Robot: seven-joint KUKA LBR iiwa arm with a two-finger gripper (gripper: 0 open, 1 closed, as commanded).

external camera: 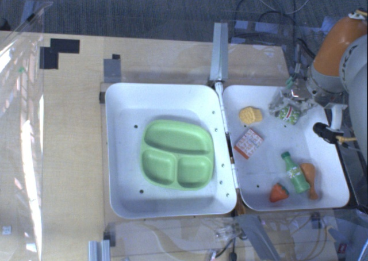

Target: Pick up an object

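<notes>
Fingers (292, 100), spread unclear, over crumpled packet (287, 111); yellow corn (250, 115) and red box (248, 143) nearby.

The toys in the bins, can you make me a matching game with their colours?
Things:
1. tray
2. bottle
3. corn toy
4. carrot

Colours:
A. yellow
B. orange
C. pale green, with three compartments
D. green with a white label

Pairs: 1-C, 2-D, 3-A, 4-B
</notes>
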